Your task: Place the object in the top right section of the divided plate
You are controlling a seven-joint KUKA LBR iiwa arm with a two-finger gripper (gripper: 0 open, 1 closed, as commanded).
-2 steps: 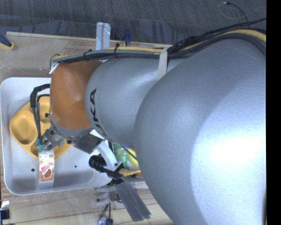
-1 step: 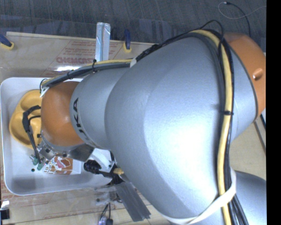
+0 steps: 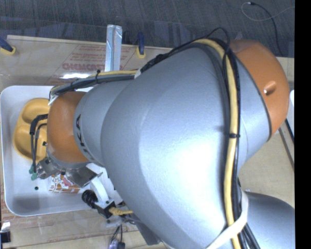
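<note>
The grey arm (image 3: 186,144) with its orange band (image 3: 65,131) reaches across from the right and covers most of the bench. Its wrist hangs over the left white bin (image 3: 10,191). A yellow divided plate (image 3: 26,126) lies in that bin at the left, partly under the wrist. Below the wrist a small object with orange and white print (image 3: 59,184) lies on the bin floor, next to a bit of green (image 3: 33,175). The gripper itself is hidden under the wrist.
A wooden board (image 3: 52,61) with red print runs behind the bins. A metal post (image 3: 113,48) stands upright on it, with blue clamps (image 3: 2,43) at the board's back edge. Cables (image 3: 106,206) hang off the wrist near the bin's front rim.
</note>
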